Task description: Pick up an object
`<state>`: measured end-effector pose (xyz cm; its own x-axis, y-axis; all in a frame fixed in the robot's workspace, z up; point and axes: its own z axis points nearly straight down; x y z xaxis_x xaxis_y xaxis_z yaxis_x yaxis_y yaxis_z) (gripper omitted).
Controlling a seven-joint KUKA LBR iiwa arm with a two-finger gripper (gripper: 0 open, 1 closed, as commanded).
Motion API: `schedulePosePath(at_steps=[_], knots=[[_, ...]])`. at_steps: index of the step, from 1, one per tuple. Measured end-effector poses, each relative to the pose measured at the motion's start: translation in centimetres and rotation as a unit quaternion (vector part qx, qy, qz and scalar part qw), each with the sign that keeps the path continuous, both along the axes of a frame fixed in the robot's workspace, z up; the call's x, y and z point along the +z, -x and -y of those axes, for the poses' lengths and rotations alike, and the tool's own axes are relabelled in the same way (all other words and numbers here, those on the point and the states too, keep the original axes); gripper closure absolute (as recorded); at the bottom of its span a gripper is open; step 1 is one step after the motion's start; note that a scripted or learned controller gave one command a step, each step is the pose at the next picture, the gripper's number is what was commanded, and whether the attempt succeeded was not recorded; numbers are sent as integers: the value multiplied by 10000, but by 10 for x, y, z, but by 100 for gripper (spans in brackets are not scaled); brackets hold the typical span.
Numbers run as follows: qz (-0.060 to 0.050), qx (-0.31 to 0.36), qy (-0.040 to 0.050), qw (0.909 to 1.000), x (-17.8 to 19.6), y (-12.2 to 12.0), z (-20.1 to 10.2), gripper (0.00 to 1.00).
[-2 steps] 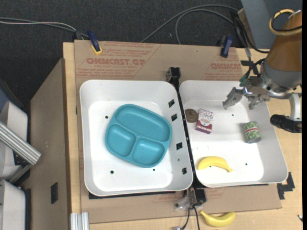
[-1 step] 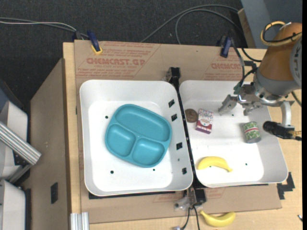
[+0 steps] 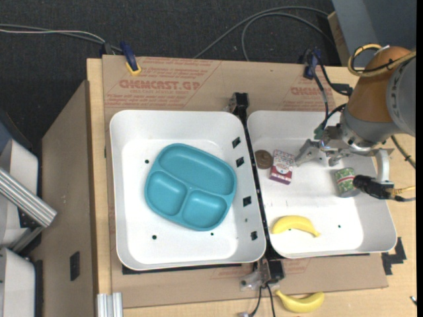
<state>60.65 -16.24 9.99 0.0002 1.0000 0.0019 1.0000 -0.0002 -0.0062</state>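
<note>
Overall, the camera view looks down at a slant on a table (image 3: 73, 197) carrying two shallow white bins side by side.

Left bin (image 3: 125, 197), centre-left of the frame: it holds one teal divided plate (image 3: 190, 186), lying flat near the bin's middle, with three compartments facing up.

Right bin (image 3: 370, 236), centre-right of the frame: four items lie in it. A small brown round object (image 3: 263, 158) sits near the bin's left wall. Just beside it, to the right, lies a small red-and-white carton (image 3: 282, 166). A green-labelled can (image 3: 344, 181) lies on its side toward the right of the bin. A yellow banana (image 3: 295, 226) lies near the bin's lower edge, well apart from the others.

Arm: it enters from the upper right of the frame, orange band visible. The hand (image 3: 318, 152) sits low over the upper middle of the right bin, between the carton and the can. Whether its fingers are apart or together cannot be told. Nothing is seen between them.

Outside the bins, a second banana (image 3: 302, 300) lies at the lower edge of the frame.
</note>
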Motion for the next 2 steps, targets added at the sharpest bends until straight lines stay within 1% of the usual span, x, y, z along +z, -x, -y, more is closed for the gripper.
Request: schedulePosePath(at_steps=[1, 2], knots=[[18, 2, 5, 10000, -15, 0, 0, 0], [33, 3, 3, 10000, -3, -1, -1, 100]])
